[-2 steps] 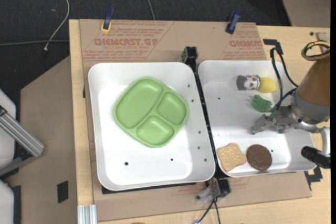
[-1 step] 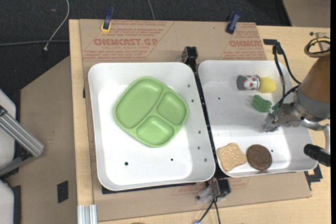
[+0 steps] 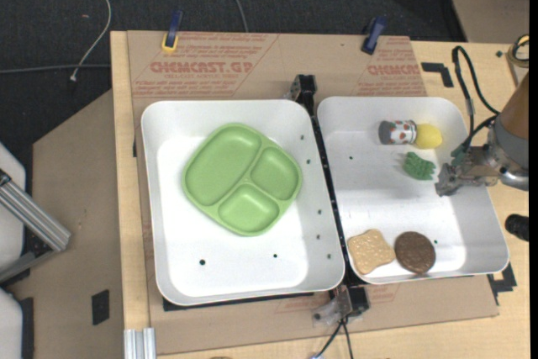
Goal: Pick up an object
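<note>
Nothing is lifted yet: the end effector point(image 3: 445, 181) hovers just beside the green toy point(image 3: 419, 166) in the right bin point(image 3: 479, 252) (whether apart or together, I cannot tell).

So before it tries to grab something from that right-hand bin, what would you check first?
1. Objects within reach in the right bin: ok. Green toy, yellow piece, small can, tan cracker, brown cookie.
2. Gripper over the right bin: ok, beside the green toy at the right wall.
3. Nearest target free-standing: ok, the green toy lies apart from the yellow piece.
4. Gripper holding anything: cannot tell.
5. Left bin contents out of the way: ok, the green divided plate lies there.
</note>
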You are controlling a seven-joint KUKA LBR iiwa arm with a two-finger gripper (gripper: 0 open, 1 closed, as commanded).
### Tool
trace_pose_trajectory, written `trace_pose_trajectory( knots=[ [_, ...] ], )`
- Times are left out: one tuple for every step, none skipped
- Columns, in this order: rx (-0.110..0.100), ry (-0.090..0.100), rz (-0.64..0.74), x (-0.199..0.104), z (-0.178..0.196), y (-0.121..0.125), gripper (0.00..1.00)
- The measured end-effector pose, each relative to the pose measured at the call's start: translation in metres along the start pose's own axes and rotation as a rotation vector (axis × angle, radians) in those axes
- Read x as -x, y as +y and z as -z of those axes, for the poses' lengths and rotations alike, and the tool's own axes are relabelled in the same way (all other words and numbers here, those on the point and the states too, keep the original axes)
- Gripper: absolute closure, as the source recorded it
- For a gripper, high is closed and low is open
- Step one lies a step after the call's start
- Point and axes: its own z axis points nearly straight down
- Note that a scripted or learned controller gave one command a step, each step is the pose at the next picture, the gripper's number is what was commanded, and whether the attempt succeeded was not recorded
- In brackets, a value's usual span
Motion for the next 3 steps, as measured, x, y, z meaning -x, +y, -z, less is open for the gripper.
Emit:
trace_pose_trajectory(
  knots=[
    [0.002, -0.001, 0.000, 0.000, 0.065, 0.003, 1.00],
    [-0.001, 0.000, 0.000, 0.000, 0.103, 0.005, 1.00],
    [-0.004, 0.003, 0.004, -0.049, 0.097, 0.026, 1.00]
  ],
)
